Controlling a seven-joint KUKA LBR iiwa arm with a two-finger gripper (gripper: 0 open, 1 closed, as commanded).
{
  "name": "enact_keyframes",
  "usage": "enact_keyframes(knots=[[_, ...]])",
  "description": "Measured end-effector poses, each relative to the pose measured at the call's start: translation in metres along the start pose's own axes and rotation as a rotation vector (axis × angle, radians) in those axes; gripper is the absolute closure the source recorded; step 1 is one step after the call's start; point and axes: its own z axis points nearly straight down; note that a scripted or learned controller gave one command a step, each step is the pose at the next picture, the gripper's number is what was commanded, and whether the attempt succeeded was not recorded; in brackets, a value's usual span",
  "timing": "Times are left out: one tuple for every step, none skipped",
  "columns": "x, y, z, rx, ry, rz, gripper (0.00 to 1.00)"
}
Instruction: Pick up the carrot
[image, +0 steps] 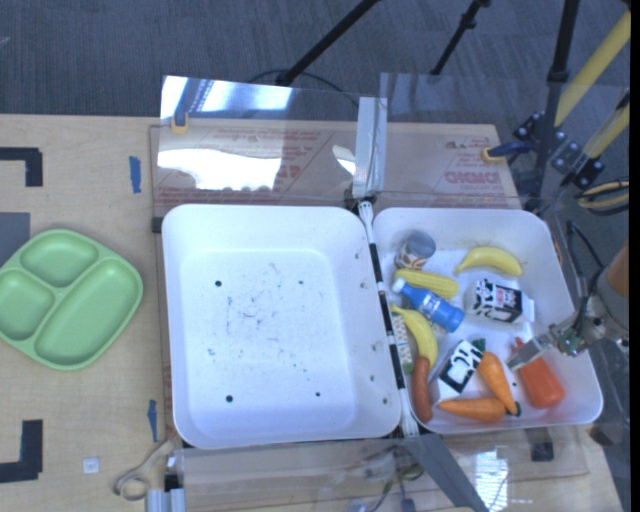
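Carrot (495, 381) is sitting at the front of the right bin (575, 300), lying tilted, leafy tip pointing toward the near rim, another orange piece (472, 408) lying crosswise beside it. I'm watching the gripper (530, 349) hovering just up and right of it; whether the claw is released or clenched, I cannot tell. I'm judging the reach as down-left.

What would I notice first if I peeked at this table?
Probably the right bin, crowded with toy food: a yellow banana, a blue bottle and an orange carrot near its front. The gripper sits at that bin's right side, and a green divided plate lies far left on the bench.
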Motion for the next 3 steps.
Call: enact_keyframes(knots=[[0.054,0.022,-0.032,0.0,0.002,-0.382,0.0],[0.087,0.035,-0.012,0.0,0.004,-0.662,0.0],[0.032,0.019,0.036,-0.012,-0.012,-0.585,0.0]])
